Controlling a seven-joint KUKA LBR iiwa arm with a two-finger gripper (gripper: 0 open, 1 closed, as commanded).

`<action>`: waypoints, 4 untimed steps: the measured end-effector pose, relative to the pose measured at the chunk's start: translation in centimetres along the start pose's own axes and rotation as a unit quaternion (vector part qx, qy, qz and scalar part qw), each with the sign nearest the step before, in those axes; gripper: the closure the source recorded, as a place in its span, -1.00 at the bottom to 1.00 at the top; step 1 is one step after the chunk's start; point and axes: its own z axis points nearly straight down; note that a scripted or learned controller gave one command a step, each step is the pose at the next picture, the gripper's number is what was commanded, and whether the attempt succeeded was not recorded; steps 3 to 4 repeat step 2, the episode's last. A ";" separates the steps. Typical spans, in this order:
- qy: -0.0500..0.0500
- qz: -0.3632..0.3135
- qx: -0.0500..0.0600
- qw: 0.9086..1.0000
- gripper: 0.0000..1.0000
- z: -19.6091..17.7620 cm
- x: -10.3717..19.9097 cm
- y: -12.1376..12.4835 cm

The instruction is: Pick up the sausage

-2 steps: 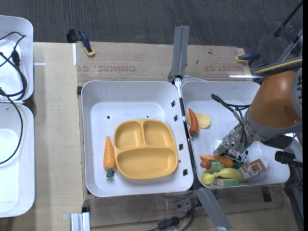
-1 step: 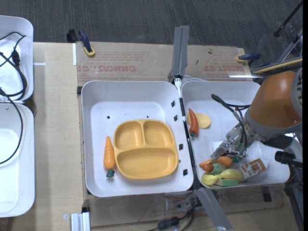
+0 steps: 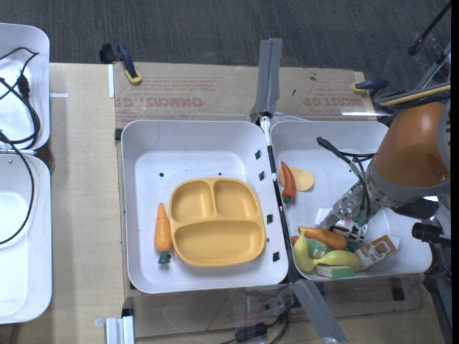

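At the lower edge of the right bin [image 3: 401,267] lies a heap: a yellow banana [image 3: 314,261], a small printed box [image 3: 380,249], and across the top the sausage [image 3: 327,236], orange-red, smooth and slim, lying slantwise. The hand [image 3: 350,219] hangs just above and right of it; whether it is spread or pressed together cannot be told. Further up that bin lie a red pepper [image 3: 288,180] and a pale disc [image 3: 304,180]. The left bin [image 3: 143,149] holds a yellow divided plate [image 3: 188,253] and, just left of it, a carrot [image 3: 162,228].

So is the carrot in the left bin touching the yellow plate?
Cannot tell. In the camera view the carrot lies right along the plate's left rim, with no plain gap or contact.
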 end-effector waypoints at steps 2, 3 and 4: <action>0.006 -0.085 0.005 0.996 -1.00 2.4 -1.5 4.2; 0.006 -0.085 0.005 0.996 -1.00 2.4 -1.5 4.2; 0.006 -0.085 0.005 0.996 -1.00 2.4 -1.5 4.2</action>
